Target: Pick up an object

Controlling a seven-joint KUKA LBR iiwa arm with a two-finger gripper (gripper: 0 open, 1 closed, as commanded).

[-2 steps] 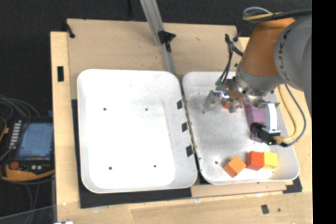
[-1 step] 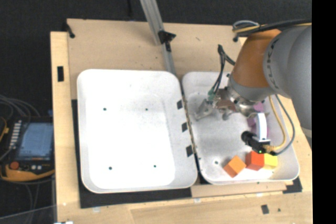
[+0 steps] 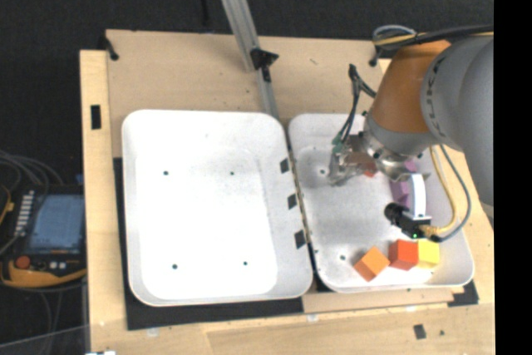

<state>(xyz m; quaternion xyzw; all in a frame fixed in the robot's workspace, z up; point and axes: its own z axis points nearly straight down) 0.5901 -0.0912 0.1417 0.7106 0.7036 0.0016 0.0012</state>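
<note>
Resting blocks (image 3: 397, 257), smooth white bin (image 3: 332, 262)

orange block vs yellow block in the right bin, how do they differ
The orange block is orange and lies turned, its corner towards the bin's near rim; the yellow block is yellow and sits squarer to the view. The orange block stands apart to the view's left, while the yellow block touches a red block. The orange block looks slightly larger. Both are small cube-like blocks near the right bin's front edge.
</note>
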